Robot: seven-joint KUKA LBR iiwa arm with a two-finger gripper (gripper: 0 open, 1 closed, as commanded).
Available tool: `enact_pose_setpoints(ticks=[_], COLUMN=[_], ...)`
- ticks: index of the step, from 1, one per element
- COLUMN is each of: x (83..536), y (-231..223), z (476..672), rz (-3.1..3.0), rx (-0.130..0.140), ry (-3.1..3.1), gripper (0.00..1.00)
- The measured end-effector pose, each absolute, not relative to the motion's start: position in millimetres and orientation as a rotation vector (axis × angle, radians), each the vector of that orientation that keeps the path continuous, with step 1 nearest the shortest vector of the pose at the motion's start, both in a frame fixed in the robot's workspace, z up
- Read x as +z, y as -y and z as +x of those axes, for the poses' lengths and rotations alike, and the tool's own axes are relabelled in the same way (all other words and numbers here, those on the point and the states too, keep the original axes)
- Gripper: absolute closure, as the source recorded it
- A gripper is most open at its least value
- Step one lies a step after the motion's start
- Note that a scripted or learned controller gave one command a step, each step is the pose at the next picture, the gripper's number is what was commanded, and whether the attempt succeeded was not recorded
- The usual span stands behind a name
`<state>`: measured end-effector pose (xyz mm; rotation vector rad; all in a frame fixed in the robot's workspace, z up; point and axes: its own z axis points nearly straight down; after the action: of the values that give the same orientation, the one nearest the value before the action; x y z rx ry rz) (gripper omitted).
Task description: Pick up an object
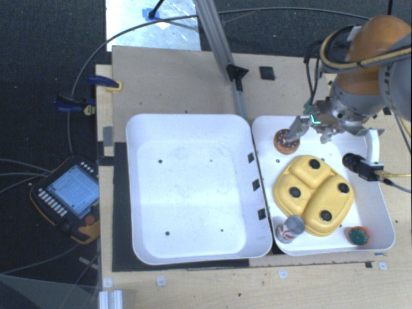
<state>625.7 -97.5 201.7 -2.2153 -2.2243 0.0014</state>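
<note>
Over right bin [380, 172] | end effector [313, 129] (grip state unclear — wrist hides it) | brown object [285, 141] just beside

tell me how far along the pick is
Done: the arm has reached into the right bin, with the end effector low over the small brown round object near the bin's back left corner. In hand: nothing visibly held. Left: grasping and lifting. The yellow moulded piece, grey-capped item and green ball lie untouched.
</note>
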Motion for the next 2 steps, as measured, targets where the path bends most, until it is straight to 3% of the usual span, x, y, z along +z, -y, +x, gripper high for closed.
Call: enact_pose_setpoints(ticks=[1, 2], x=[203.5, 157.0], y=[97.5, 89.4], z=[626.8, 630.5], rz=[-2.217, -2.214], rx=[-0.003, 0.001], ry=[2.227, 2.228], gripper=[0.00, 0.00])
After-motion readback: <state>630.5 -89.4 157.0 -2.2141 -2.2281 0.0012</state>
